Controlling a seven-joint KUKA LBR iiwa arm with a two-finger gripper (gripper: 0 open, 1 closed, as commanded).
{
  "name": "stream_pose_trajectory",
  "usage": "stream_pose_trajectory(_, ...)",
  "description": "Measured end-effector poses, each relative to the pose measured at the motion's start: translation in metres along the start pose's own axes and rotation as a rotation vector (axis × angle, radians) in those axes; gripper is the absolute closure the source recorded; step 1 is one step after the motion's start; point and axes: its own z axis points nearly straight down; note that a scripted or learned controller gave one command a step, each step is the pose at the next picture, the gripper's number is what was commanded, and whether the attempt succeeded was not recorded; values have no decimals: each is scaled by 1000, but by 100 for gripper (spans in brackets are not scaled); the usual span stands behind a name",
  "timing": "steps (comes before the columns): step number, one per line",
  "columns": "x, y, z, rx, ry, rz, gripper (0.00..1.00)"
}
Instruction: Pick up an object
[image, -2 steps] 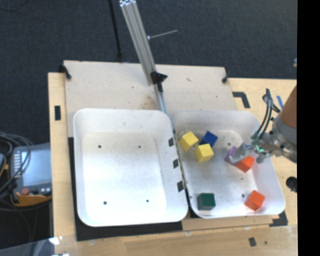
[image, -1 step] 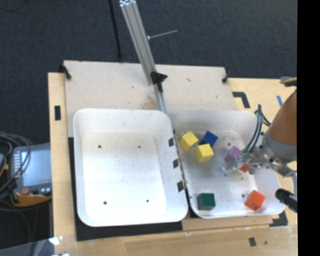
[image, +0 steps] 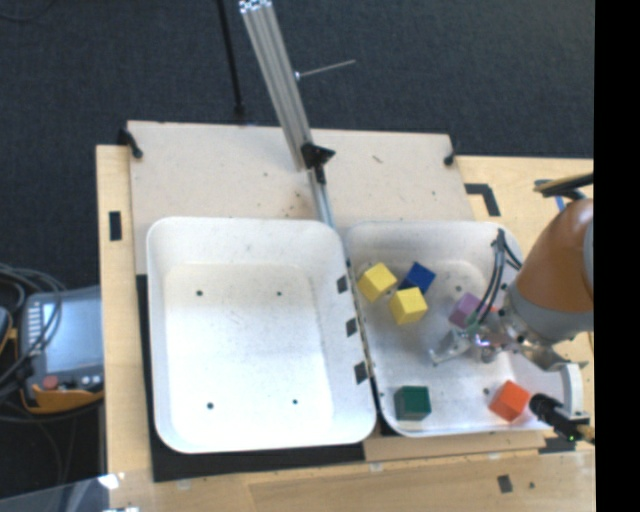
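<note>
the arm (image: 560, 270) reaches in from the right over the right-hand bin (image: 440, 238), its orange band above the wrist. the gripper (image: 455, 345) hangs low inside that bin, near the middle of its floor, but whether it is released or clenched cannot be told, and nothing can be made out in its grip. a purple block (image: 464, 308) lies just beside it, toward the far wall. two yellow cubes (image: 378, 282) (image: 409, 304) sit close together, with a blue cube (image: 420, 276) touching or nearly touching them. a green cube (image: 411, 402) rests near the bin's near-left corner, and an orange cube (image: 510, 400) near the near-right one. the left bin (image: 170, 250) stands alongside.
</note>
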Motion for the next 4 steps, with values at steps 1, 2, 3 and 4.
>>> stream_pose_trajectory(1,-2,1,18,-6,-2,1,0)
stream_pose_trajectory(2,-3,2,6,-11,-1,9,100)
stream_pose_trajectory(3,0,11,-54,-12,-2,-8,100)
stream_pose_trajectory(4,-1,13,-94,-11,-1,-9,100)
